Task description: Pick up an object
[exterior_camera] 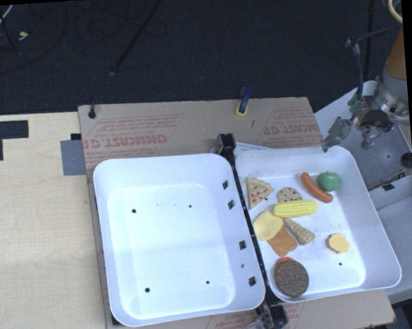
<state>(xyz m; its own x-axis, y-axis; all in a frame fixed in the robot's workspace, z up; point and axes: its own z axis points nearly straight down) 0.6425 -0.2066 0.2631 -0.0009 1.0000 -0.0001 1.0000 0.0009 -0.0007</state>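
Corn cob [295, 208] looks the easiest pick: it lies in the middle of the right bin [373, 253], its long axis running left to right, touching a cracker [288, 194] above it and a yellow slice [267, 225] below. The gripper [364, 121] hangs at the bin's upper right corner, outside the rim, so the corn lies down and to the left of it. Whether the gripper is released or clenched I cannot tell; it is small, blurred and partly cut off. A sausage [315, 186] and a green ball [329, 180] sit nearer to it
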